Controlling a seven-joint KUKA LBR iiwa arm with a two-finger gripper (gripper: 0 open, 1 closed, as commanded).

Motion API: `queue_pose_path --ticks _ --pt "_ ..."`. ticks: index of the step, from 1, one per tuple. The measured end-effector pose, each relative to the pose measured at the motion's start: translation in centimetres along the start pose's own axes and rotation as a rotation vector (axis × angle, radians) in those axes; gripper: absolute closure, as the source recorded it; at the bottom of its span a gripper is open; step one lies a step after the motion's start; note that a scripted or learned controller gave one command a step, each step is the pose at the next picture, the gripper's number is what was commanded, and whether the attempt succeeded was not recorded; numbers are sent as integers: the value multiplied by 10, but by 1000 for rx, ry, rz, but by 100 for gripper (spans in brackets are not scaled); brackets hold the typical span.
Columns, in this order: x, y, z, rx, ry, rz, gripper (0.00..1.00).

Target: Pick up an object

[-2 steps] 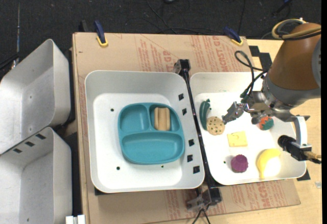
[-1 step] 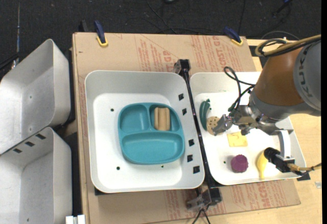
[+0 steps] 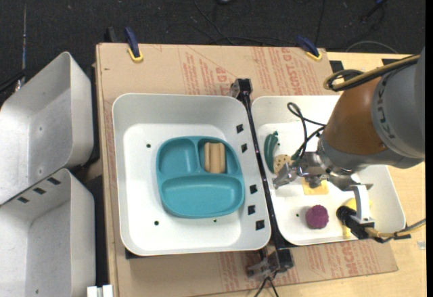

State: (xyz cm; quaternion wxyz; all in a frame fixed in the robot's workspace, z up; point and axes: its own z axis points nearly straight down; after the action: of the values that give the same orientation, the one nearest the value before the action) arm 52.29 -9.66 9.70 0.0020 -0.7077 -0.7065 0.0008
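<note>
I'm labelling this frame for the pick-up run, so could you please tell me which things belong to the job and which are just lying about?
Part of the job:
- gripper, low in the right bin
- purple ball
- yellow piece
- green object by the divider

Just lying about:
- teal tray in the left bin
- wooden block in the tray's compartment
- spare bins at left

The grey arm with its orange band [image 3: 379, 123] runs off the right edge and covers much of the right white bin [image 3: 298, 238]; it half hides a flat yellow piece [image 3: 316, 187]; a dark green curved object [image 3: 270, 149] is too small to identify.
</note>
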Motion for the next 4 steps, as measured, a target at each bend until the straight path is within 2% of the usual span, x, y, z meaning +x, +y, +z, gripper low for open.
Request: queue_pose_path --ticks 1,2,4 --pt "0 1 -12 -3 -1 2 100" --pt "3 1 -55 -8 -2 -4 100" --pt "-2 14 -166 -8 -3 -5 100"
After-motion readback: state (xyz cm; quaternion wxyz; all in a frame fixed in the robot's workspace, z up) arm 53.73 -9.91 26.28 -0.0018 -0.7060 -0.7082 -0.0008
